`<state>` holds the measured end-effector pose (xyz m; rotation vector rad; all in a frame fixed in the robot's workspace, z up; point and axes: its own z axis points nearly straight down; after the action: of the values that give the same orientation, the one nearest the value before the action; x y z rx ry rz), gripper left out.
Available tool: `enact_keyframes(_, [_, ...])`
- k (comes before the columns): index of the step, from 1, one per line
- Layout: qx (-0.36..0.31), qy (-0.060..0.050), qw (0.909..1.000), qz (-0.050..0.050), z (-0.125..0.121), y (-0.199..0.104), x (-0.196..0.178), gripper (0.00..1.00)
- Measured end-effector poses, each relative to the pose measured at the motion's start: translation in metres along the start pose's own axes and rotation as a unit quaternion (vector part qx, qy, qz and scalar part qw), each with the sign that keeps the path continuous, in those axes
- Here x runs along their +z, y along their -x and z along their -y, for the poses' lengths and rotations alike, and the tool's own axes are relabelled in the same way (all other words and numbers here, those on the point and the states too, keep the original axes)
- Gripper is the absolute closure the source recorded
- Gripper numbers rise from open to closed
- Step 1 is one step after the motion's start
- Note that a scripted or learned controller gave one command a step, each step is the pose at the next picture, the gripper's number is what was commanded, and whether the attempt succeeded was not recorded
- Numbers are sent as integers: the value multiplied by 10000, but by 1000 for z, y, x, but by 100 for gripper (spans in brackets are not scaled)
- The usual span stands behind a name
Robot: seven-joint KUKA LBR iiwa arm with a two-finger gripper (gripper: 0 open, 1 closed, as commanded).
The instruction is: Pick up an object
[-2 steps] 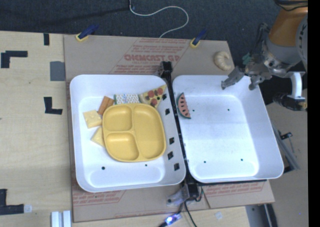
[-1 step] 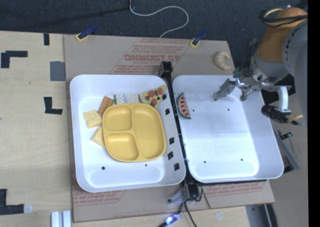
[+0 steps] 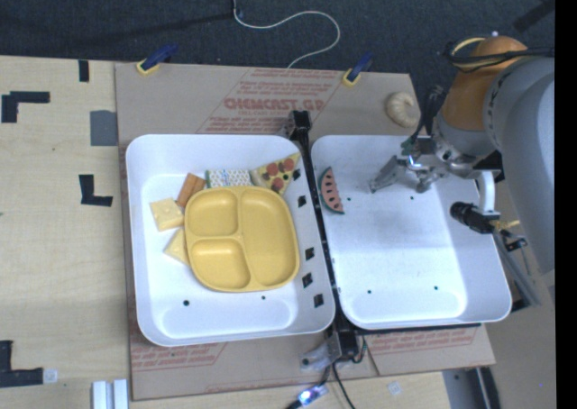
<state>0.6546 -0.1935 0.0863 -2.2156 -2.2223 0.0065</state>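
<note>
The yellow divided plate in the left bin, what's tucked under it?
Peeking from under the yellow plate: pale cheese-like pieces at its left, a pizza slice at its top. How far they reach beneath is covered.

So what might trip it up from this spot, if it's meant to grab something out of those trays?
The gripper hovers over the right bin, where the watermelon slice lies against the left wall. That wall may block a finger, so the grasp could slip.

Most other pieces sit in the left bin, crowded around the yellow divided plate. The pizza slice and crackers are flat and partly tucked under it, so fingers may nudge the plate instead.
</note>
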Motion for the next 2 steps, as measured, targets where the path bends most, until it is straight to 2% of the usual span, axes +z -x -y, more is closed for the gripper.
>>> enact_keyframes(1, [4, 20, 10000, 8, 0, 0, 2, 0])
enact_keyframes(2, [-4, 27, 10000, 14, -1, -1, -9, 100])
